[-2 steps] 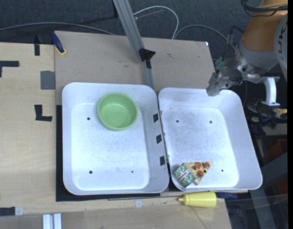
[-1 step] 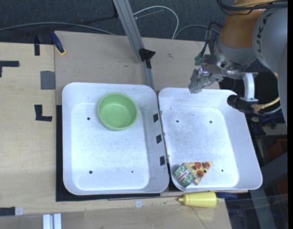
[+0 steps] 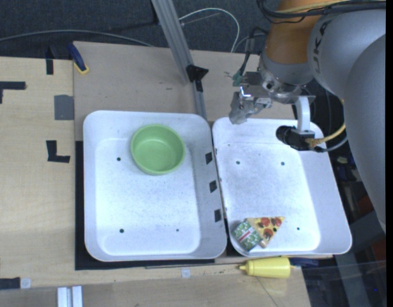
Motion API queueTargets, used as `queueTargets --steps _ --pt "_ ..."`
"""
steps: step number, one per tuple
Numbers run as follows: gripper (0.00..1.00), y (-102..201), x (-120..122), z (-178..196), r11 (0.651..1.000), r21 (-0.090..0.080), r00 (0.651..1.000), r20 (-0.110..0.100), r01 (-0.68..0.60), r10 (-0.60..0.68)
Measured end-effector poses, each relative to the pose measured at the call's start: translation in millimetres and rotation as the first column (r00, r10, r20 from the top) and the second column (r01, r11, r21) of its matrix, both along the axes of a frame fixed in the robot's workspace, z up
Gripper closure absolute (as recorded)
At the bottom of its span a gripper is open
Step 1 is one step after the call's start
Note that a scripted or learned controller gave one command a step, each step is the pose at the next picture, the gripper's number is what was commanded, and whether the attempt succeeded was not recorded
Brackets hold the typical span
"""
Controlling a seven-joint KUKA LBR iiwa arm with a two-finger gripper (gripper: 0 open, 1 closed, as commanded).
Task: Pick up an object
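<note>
A green bowl (image 3: pixel 158 149) is seen upright in the left bin (image 3: pixel 100 190), toward that bin's 11 o'clock corner, its round mouth facing up, so no long axis can be named. In the right bin (image 3: pixel 312 190), a small colourful printed packet (image 3: pixel 257 229) lies flat near the 7 o'clock corner, its long axis running from about 8 o'clock to 2 o'clock. A yellow bottle (image 3: pixel 268 267) is laid on the counter (image 3: pixel 30 190) just beyond that bin's near rim, its long axis left to right, with the nozzle pointing to 9 o'clock. The end effector (image 3: pixel 240 112) is held above the far rim of the right bin, at its 11 o'clock corner, well apart from the packet. Nothing is seen in its grasp; how far it is open cannot be told.
</note>
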State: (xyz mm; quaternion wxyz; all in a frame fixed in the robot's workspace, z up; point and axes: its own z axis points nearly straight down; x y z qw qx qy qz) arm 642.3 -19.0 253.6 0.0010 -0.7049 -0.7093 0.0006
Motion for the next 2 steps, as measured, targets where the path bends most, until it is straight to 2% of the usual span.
queueTargets --steps 1,2 --pt "1.0 45 -4 -14 1.0 0.0 1.0 -0.001 0.001 -0.001" --pt "1.0 102 2 -25 1.0 0.0 1.0 0.0 -0.001 0.001"
